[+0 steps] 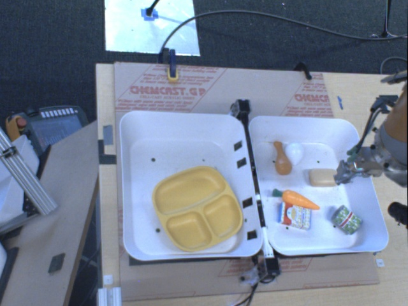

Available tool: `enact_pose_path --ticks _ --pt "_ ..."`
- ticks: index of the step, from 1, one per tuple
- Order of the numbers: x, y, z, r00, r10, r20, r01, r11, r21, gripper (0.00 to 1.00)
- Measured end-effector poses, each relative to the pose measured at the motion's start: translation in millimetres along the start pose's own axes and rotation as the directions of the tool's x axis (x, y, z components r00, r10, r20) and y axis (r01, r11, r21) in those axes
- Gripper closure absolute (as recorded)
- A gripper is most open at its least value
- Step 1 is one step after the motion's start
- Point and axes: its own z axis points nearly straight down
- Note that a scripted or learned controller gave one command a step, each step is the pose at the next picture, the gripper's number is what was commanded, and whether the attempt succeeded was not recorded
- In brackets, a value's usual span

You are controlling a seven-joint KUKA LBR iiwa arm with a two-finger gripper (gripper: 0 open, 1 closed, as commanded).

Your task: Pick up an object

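A yellow divided tray (197, 214) is seen in the left bin (137, 139). In the right bin (370, 234), the gripper (344, 171) is positioned just beside a beige block (322, 178); its state cannot be told.

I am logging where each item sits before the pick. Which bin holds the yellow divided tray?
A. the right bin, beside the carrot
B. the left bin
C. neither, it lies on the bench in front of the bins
B: the yellow divided tray lies flat inside the left bin, while the carrot is in the right bin.
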Motion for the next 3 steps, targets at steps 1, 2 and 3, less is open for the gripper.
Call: enact_pose_path --ticks 1,2,3 --pt "52 21 7 1.000 -0.004 -0.002 0.004 1.000 0.001 1.00" --pt "106 34 12 1.000 -0.005 -0.003 0.005 1.000 0.002 1.00" --pt "148 47 9 1.000 -0.005 -0.003 0.005 1.000 0.002 1.00"
